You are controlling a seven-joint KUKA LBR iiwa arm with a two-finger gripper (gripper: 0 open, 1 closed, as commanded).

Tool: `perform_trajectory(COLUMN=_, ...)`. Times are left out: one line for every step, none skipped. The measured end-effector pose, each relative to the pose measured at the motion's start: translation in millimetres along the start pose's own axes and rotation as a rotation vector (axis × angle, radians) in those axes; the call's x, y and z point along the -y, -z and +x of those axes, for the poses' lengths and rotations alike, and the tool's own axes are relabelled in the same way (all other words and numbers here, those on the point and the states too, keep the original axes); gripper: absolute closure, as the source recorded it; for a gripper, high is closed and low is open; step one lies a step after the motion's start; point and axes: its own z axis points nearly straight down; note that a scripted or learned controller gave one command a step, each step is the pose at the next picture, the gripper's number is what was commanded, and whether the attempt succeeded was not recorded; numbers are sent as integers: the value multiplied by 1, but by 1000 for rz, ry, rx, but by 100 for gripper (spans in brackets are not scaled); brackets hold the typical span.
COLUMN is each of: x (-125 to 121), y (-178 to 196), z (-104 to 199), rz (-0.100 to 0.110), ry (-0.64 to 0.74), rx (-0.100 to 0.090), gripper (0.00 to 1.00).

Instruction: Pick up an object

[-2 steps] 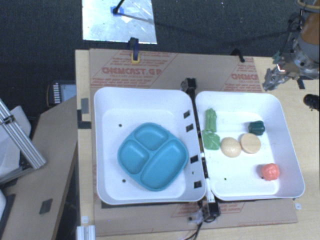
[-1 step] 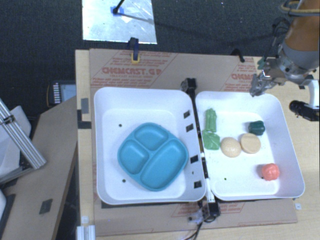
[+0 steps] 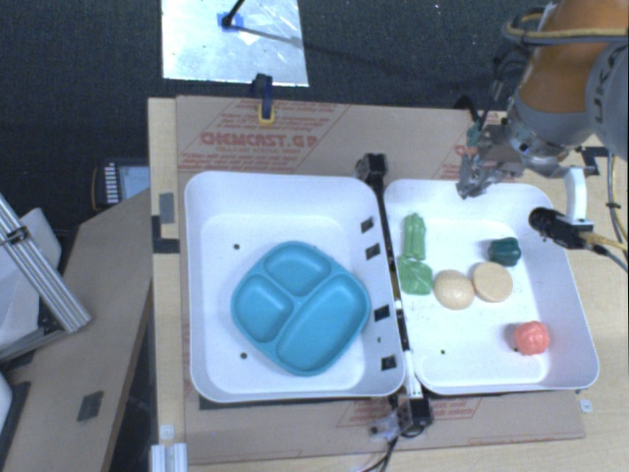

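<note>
The right bin (image 3: pixel 560 264) holds a light green elongated piece (image 3: pixel 414 253) at its left side, two tan round pieces (image 3: pixel 454 289) (image 3: pixel 492 282) near the middle, a dark teal lump (image 3: pixel 504 252) to their right, and a pink-red round piece (image 3: pixel 531 337) toward the front right. My gripper (image 3: pixel 474 187) hangs over the back edge of the right bin, fingers pointing down, nothing seen between them. It stands well behind and apart from all the pieces.
The left bin (image 3: pixel 211 264) holds a blue sectioned plate (image 3: pixel 300 306). A black divider with clips (image 3: pixel 383 264) runs between the bins. A black fitting with a cable (image 3: pixel 558 227) juts over the right bin's right rim. A shiny sheet (image 3: pixel 231 28) lies beyond the bench.
</note>
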Motion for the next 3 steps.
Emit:
perform_trajectory(x=19, y=-9, z=57, rz=1, ry=1, rx=-1, gripper=100)
perform_trajectory(x=28, y=-22, z=111, rz=0, ry=1, rx=-1, gripper=100)
perform_trajectory(x=35, y=-11, z=164, rz=-2, ry=2, rx=-1, gripper=100)
